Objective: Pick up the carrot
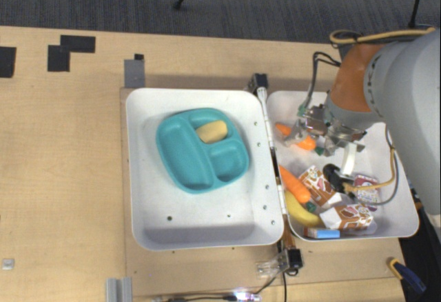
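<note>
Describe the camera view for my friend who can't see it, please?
A grey robot arm reaches from the right into the right-hand white bin, its gripper low over small orange pieces, near a carrot, a banana and snack packets. The left bin holds a teal divided plate with a yellowish bread-like item on it.

— Can you read anything on the packaging from where you sit?

— I can't. The snack packets [329,192] in the right bin [396,221] have red, brown and white printing on them, but from my feed the lettering is too small and blurred to make out a single word or brand.

— Any labels or numbers elsewhere, on the bench [62,176] or the arm [406,80]?

— None that I can read. The black patches [69,51] on the bench top are plain shapes, and I see no markings on the arm's casing.
</note>
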Robot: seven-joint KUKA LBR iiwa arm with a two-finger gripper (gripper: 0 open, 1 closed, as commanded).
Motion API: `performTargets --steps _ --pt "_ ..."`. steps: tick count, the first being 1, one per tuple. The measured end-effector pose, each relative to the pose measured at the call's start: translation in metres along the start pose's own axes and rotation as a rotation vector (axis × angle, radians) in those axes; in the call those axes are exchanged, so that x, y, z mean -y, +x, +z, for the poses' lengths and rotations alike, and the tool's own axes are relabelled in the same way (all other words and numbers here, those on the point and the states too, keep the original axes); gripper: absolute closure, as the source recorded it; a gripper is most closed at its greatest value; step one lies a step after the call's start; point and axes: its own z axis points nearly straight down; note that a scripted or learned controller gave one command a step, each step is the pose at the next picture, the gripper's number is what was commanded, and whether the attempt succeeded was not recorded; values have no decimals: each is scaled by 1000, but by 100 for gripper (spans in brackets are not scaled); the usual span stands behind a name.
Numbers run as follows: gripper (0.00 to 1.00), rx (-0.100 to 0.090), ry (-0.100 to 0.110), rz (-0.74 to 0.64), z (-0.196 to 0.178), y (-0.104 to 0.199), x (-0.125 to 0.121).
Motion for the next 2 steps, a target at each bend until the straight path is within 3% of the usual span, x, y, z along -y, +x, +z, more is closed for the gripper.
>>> performTargets --steps 1,2 --pt "100 -1 -4 -6 -13 1 -2" --pt "100 -6 -2 174 -103 100 -4"
